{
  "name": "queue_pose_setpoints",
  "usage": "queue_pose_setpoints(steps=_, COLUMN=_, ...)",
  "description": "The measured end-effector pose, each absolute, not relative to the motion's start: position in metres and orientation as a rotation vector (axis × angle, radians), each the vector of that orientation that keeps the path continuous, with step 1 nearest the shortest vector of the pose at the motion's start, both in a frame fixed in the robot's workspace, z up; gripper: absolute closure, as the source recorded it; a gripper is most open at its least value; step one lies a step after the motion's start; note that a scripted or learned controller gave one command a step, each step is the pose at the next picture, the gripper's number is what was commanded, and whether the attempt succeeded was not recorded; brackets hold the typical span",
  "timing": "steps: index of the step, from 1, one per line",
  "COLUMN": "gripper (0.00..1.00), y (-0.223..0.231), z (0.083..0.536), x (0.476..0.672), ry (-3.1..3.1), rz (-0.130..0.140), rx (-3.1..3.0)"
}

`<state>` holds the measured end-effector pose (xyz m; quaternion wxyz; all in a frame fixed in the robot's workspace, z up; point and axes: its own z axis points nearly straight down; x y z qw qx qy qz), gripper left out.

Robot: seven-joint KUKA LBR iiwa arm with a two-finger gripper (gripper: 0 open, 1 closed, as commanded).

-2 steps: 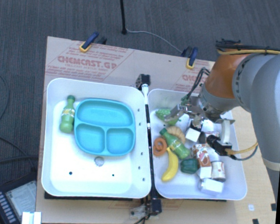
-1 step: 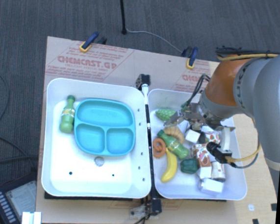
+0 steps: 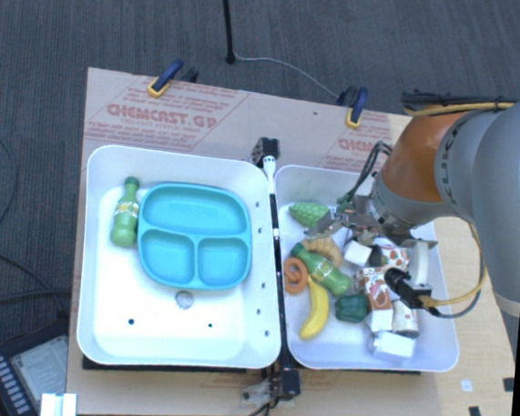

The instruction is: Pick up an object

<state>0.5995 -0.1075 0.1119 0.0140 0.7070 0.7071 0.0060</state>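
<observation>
The grey arm with the orange band (image 3: pixel 420 163) is reaching from the right and is hanging over the right shallow white bin (image 3: pixel 438 352). Its two-finger pincer (image 3: pixel 360 229) is pointing down into the upper part of this bin, among the small toys. I cannot tell how the pincer is standing, because the wrist and cables are covering it, and nothing is showing clearly as gripped.

Just to the left of the pincer, a green bumpy plastic vegetable (image 3: pixel 308 213) is lying near the bin's upper left wall. Below and left of the pincer, a green plastic bottle with a label (image 3: pixel 323 270) is lying tilted, and an orange plastic ring (image 3: pixel 295 273) is touching its left end. A yellow plastic banana (image 3: pixel 316 312) is lying further below. A dark green pepper-like toy (image 3: pixel 352 306) is lying below the pincer, beside white and red small boxes (image 3: pixel 382 292).

Well apart to the left, in the left white bin (image 3: pixel 139 328), a light blue divided plastic plate (image 3: pixel 195 236) is resting with a small green plastic bottle (image 3: pixel 127 212) beside it.
</observation>
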Motion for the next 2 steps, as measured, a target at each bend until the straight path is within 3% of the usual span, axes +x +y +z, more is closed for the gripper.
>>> queue_pose_setpoints(steps=1, gripper=1.0, y=-0.1029, z=0.0994, x=0.5912, ry=2.223, rz=0.0, rx=2.222)
queue_pose_setpoints(steps=2, gripper=0.0, y=-0.1028, z=0.0993, x=0.5912, ry=2.223, rz=0.0, rx=2.222)
